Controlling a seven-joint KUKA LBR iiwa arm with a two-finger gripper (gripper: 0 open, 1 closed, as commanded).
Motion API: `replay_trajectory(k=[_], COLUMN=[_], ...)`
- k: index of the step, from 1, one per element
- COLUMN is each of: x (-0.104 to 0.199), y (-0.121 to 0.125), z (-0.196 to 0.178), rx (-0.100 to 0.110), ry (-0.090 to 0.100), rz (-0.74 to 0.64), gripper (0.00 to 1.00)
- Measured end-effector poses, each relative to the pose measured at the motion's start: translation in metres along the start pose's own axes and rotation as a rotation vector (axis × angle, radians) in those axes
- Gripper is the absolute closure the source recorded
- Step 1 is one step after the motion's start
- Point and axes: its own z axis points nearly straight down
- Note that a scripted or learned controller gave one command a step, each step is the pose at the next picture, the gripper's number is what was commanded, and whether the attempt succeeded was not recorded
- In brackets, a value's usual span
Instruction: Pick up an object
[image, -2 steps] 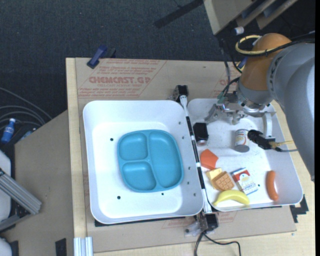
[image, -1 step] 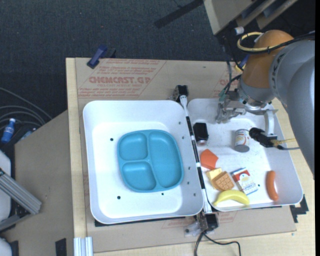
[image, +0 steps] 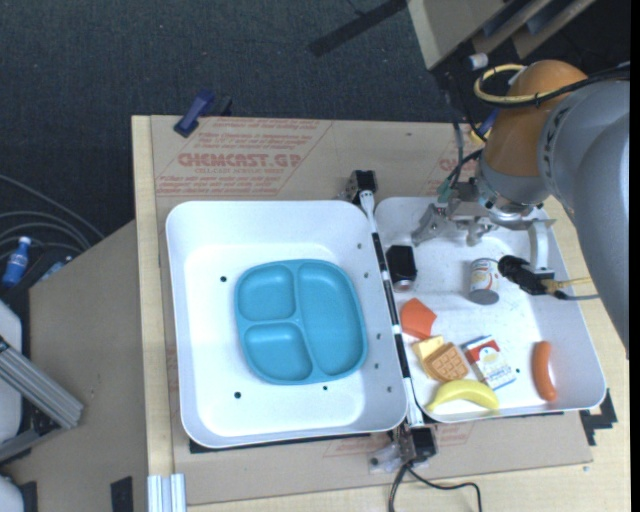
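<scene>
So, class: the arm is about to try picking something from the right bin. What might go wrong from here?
1. The banana, waffle and small carton lie crowded together, so a grab may catch two.
2. The can could tip or roll.
3. The sausage sits by the bin wall, leaving little finger room.

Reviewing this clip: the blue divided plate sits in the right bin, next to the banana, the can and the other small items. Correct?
Not quite. The blue divided plate lies in the left bin, alone there. The banana, the can and the other small items are in the right bin, as the camera view shows.
</scene>
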Motion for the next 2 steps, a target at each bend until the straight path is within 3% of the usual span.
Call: replay_trajectory(k=[2], x=[0.024], y=[-0.002], z=[0.010], rx=[0.002], ry=[0.001], rz=[0.000], gripper=[0.00])
